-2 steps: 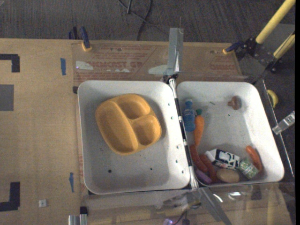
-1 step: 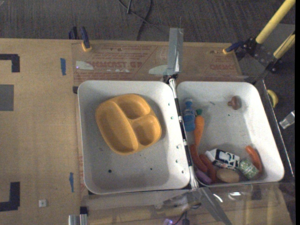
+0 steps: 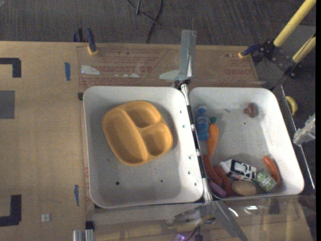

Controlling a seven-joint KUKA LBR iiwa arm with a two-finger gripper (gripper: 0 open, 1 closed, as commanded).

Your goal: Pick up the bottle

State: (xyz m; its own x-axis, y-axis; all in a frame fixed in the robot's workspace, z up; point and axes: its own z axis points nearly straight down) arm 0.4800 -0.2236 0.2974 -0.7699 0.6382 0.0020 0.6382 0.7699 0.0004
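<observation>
— What is lying in the bins?
— The yellow divided plate (image 3: 137, 131) is sitting in the left bin (image 3: 100, 185). The bottle (image 3: 202, 124) is lying against the right bin's (image 3: 281, 129) left wall, beside a carrot (image 3: 212, 137).
— And my fingers?
— I cannot tell.

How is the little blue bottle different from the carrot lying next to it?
The bottle is blue with a pale label; the carrot is orange with a green tip. The bottle is stubby and rounded, the carrot longer and tapered. The bottle lies against the right bin's left wall, the carrot just inside it. Both lie flat, roughly parallel.
</observation>
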